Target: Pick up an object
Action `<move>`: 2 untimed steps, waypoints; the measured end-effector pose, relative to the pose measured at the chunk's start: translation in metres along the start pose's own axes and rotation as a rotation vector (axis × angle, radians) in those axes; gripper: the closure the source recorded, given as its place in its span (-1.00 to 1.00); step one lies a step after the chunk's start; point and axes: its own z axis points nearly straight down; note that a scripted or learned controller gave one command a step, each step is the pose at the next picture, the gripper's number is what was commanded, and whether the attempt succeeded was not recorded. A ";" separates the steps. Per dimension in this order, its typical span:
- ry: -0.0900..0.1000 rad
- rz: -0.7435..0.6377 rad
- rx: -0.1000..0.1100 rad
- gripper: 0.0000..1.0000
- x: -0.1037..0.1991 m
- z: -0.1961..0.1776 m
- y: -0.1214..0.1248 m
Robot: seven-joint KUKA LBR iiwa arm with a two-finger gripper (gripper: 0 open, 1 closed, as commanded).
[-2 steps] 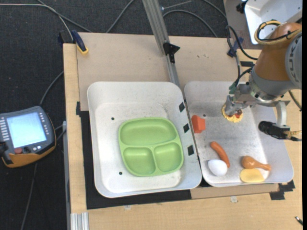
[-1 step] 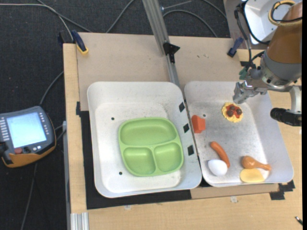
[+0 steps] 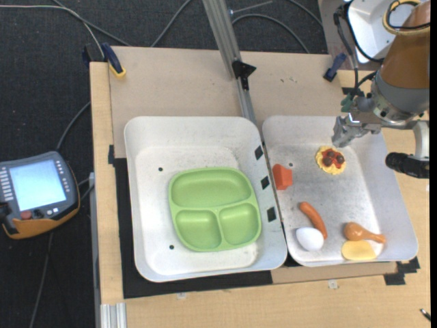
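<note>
Hovering over the right bin (image 3: 382,183), the pincer (image 3: 339,137) sits just above a small yellow tart (image 3: 330,160); finger spacing cannot be told, nothing visibly held. Same bin holds orange block (image 3: 283,177), carrot (image 3: 313,217), white egg (image 3: 309,238), drumstick (image 3: 362,234), yellow piece (image 3: 360,251). Green divided plate (image 3: 215,207) lies in left bin (image 3: 147,156).

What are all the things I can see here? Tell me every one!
green divided plate: 1, light green, in the left bin
small tart: 1, yellow with red topping, right bin, near its top
orange block: 1, orange, right bin's left edge
carrot: 1, orange, middle of right bin
egg: 1, white, below the carrot
drumstick: 1, orange-brown, right bin's lower right
yellow piece: 1, pale yellow, under the drumstick
handheld screen: 1, grey and orange, far left
gripper: 1, grey, above the tart
</note>
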 end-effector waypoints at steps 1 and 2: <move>0.004 -0.005 0.005 1.00 0.058 -0.009 -0.021; 0.004 -0.006 0.007 1.00 0.117 -0.006 -0.034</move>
